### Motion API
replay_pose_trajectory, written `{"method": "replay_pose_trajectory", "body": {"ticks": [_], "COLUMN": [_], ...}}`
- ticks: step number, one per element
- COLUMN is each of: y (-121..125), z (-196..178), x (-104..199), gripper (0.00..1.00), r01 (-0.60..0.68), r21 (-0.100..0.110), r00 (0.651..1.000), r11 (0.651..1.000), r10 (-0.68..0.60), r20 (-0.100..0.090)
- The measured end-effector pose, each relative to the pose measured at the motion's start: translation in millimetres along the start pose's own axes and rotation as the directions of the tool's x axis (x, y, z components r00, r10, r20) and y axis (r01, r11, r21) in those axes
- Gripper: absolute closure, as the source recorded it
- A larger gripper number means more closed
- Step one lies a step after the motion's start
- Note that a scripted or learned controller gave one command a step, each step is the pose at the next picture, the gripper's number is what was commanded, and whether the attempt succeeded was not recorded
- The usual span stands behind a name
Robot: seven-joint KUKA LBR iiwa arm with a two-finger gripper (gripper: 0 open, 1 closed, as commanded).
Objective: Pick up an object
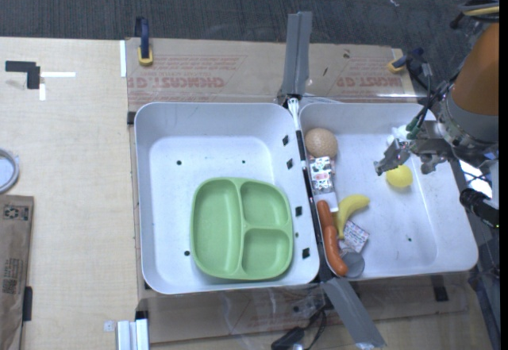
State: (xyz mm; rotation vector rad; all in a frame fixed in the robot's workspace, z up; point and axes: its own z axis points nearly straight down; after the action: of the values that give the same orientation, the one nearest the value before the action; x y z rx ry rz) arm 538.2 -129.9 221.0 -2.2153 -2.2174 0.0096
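Where fingers (399, 159) hang spread, round smooth yellow lemon (400, 176) sits just below

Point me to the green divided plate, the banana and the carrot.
green divided plate (241, 228): camera view, on the ridge where its three compartments meet.
banana (352, 209): camera view, on the middle of its curved body.
carrot (332, 240): camera view, on the middle of its length.
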Motion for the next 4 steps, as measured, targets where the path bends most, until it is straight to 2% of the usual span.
{"method": "replay_pose_trajectory", "body": {"ticks": [1,2,3,4], "y": [-9.1,-60.1,-59.3,-58.1], "z": [133.4,134.0,133.1,127.8], "x": [23.3,24.1,-43.8,-43.0], "gripper": [0.0,0.0,0.0,1.0], "r01": [0.018,0.2,0.416,0.414], "r21": [-0.003,-0.002,-0.006,-0.005], "r00": [1.0,0.98,0.909,0.91], "r11": [1.0,0.98,0.909,0.91], "r10": [-0.018,-0.2,-0.416,-0.414], "r20": [0.0,-0.001,0.001,-0.002]}}
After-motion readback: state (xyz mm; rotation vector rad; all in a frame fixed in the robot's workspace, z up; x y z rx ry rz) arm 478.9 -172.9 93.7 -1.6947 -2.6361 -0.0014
